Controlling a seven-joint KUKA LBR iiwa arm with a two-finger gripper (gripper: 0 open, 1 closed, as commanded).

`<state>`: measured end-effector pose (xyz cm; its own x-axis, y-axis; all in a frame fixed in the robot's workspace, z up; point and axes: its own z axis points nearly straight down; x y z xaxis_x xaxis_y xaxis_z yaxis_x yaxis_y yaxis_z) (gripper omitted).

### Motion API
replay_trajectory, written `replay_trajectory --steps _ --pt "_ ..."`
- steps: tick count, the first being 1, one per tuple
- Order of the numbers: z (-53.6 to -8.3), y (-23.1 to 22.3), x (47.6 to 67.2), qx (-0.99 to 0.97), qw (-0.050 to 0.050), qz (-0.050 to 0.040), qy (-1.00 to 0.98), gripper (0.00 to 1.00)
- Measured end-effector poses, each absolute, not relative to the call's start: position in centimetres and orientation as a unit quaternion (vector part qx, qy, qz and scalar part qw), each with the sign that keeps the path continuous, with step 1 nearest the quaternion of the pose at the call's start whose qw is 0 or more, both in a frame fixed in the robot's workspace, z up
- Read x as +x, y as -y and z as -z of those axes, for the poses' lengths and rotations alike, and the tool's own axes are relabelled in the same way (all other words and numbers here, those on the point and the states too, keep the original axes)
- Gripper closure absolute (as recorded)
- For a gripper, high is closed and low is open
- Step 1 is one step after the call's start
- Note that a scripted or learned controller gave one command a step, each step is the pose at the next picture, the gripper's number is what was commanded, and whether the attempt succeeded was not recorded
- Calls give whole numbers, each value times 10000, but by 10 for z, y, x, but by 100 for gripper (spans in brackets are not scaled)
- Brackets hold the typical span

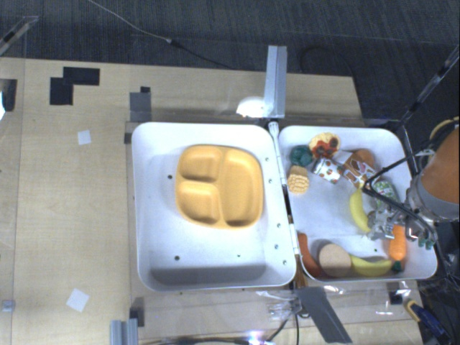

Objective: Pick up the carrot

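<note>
Gripper over the carrot in the right bin

Nearest, a yellow banana [372,265] lies along the front wall of the right white bin [338,132]; just behind it the small orange carrot [397,246] stands under the two-finger gripper [394,230], whose fingers' state I cannot tell. Farther left, a tan sectioned plastic tray [219,185] sits in the left white bin [154,214] on the wooden desk [65,192].

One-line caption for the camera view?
Tool poised over the carrot in the right bin; yellow tray in the left.
</note>
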<state>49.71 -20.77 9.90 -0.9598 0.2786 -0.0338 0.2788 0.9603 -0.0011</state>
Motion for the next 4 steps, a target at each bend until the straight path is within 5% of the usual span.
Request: replay_trajectory --steps 2,3,4 --pt "-98 206 496 2993 148 -10 -9541 0" --pt "-111 206 501 2955 210 -2 -9551 100" --pt "-176 164 500 4651 48 -14 -8853 100"
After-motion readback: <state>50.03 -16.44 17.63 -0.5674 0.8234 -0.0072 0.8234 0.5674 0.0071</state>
